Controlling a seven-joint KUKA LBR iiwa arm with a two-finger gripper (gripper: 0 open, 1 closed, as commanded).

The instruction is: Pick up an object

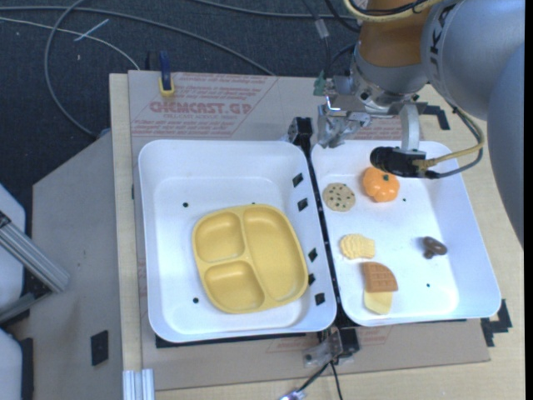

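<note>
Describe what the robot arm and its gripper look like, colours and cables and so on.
The arm is bulky, rounded grey metal with a broad orange band above the wrist. Thin black and yellow cables loop around that band. The gripper is a small silvery metal assembly with dark parts.

Claw (335,133) low, arm from right

Cardboard sheet (208,98) under both bins — cables (75,23) behind

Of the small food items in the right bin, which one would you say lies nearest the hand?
The round cookie lies closest to the hand, just below it by the divider; the orange pumpkin sits slightly farther right, and the rest lie lower down.
</note>
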